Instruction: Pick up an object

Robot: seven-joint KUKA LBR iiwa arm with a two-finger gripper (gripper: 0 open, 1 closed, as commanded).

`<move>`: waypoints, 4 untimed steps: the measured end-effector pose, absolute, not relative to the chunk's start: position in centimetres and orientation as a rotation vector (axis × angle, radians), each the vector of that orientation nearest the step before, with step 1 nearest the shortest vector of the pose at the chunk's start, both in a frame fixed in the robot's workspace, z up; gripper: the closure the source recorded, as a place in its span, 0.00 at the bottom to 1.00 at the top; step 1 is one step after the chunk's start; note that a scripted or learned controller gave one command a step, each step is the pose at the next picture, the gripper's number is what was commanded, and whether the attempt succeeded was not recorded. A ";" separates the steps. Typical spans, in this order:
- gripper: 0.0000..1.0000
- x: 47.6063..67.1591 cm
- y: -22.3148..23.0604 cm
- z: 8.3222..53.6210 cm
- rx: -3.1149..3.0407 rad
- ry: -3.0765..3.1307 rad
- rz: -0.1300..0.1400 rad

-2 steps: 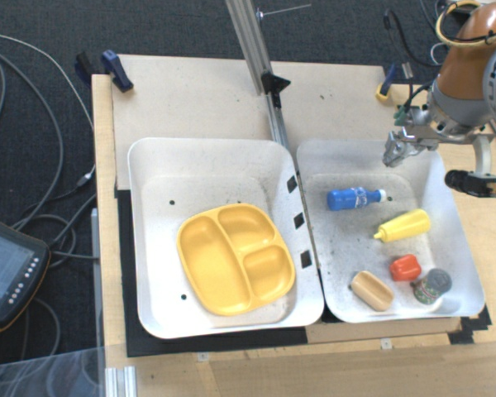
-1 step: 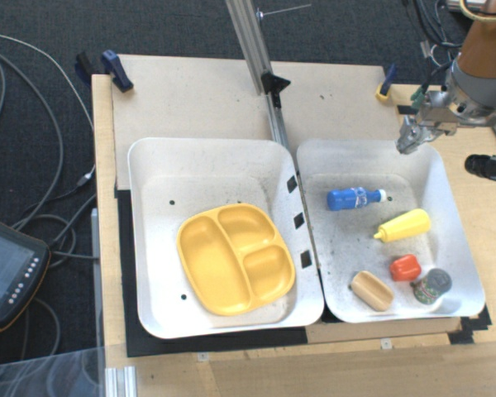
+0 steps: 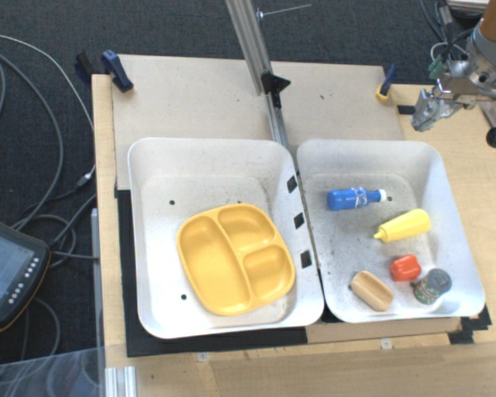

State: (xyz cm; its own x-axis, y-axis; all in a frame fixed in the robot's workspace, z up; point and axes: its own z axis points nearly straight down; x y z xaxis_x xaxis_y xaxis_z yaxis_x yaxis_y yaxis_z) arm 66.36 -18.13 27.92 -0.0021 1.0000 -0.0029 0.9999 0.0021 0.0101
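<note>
1. The gripper is hanging at the upper right, above the bench and outside the far right corner of the right bin. Nothing is showing between its fingers; whether they are spread or closed is too small to tell.

2. The right bin is holding five candidates. A blue bottle with a white cap is lying on its side near the bin's middle, long axis running left to right, cap pointing right. A yellow squeeze bottle is lying just below and right of it, tilted, nozzle pointing lower left.

3. Along the near edge: a hot-dog-shaped toy is lying diagonally; a small red block is sitting to its right; a dark round can is sitting just beside the red block, close to the bin's near right corner.

4. The left bin is holding a yellow divided plate, well apart from the gripper.

5. Key relation: every object in the right bin is lying toward the camera and slightly left of the gripper. The blue bottle and yellow squeeze bottle are nearest it; the can, block and hot dog are farthest.

6. Judgement: the pick is not yet begun. For either bottle, closing across the short width, at right angles to its long axis, looks most workable.
</note>
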 end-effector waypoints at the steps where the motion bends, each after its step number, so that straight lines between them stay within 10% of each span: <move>1: 1.00 67.0 -12.2 28.1 2.214 2.230 0.004; 4: 1.00 65.9 4.8 23.6 2.217 2.233 -0.002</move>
